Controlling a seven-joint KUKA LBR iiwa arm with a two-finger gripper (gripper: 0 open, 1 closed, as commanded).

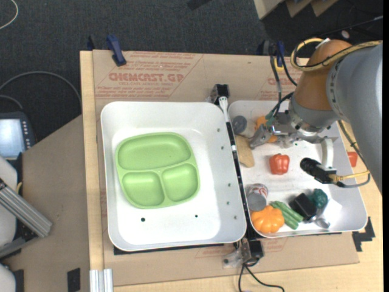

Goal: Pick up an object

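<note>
Gripper (spread or pressed together, I cannot tell) crowds the right bin's far-left clutter; a nudge could spoil the pick.

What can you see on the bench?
left bin: one, white, view's left
plate: one, green, inside left bin
right bin: one, white, view's right
pepper: one, red, middle of right bin
round fruit: one, orange, right bin's near edge
long vegetable: one, green, beside round fruit
block: one, black, beside long vegetable
lump: one, dark green, beside block
flat piece: one, tan, by right bin's left wall
disc: one, grey, right bin's far-left corner
arm: one, grey with orange band, from view's right
gripper: one, over right bin's far part
</note>
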